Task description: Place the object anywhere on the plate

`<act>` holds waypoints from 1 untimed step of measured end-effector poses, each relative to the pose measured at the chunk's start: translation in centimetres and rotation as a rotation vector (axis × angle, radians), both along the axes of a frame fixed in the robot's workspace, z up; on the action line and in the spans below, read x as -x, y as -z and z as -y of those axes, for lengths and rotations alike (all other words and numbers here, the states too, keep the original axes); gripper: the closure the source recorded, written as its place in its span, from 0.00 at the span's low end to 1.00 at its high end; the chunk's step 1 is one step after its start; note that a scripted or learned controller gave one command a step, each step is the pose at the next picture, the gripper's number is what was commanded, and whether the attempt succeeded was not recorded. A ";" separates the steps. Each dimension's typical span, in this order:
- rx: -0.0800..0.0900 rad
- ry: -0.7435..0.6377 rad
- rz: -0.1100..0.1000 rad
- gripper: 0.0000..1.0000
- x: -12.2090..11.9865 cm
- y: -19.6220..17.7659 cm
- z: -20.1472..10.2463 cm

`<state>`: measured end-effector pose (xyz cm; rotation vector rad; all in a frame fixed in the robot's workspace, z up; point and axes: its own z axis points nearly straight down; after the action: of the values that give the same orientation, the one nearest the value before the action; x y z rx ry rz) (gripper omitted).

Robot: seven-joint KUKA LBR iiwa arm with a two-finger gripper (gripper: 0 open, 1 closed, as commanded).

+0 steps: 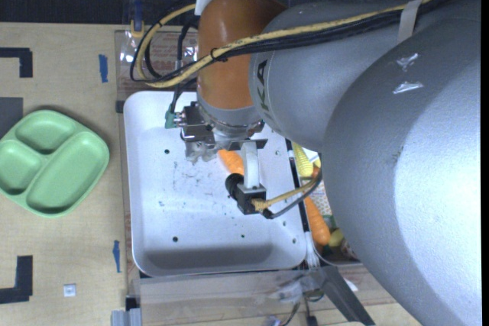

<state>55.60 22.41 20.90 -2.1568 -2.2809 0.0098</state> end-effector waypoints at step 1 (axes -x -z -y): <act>0.001 0.137 -0.001 1.00 -2.0 8.2 0.6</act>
<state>57.64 21.84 12.68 -2.3075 -2.1271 0.0120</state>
